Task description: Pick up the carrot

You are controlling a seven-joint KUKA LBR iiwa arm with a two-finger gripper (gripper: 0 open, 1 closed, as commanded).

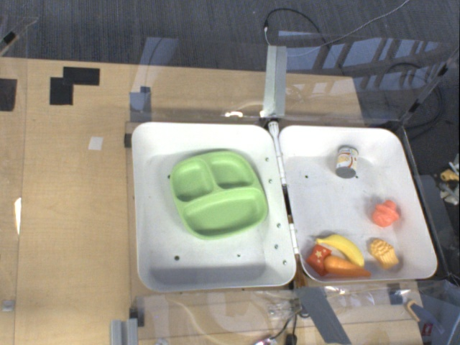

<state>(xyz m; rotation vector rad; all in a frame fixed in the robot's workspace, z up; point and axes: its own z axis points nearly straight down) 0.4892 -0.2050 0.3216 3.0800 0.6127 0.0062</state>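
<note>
- No part of the pickup appeared done: the carrot (346, 267) lay in the right bin (316, 192), near corner, touching the banana (343, 248).
- The fingers' state could not be told.

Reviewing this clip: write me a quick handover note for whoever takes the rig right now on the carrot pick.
Gripper: nothing to report on it from this view.
Carrot: lying in the near corner of the right bin, touching the banana and a red piece.
Also in that bin: can, orange-red toy, yellow pastry-like piece.
Left bin: green divided plate.
Done: nothing yet; carrot not lifted.
Left: reach, grasp and lift the carrot; tight neighbours may hamper the grasp.
</note>
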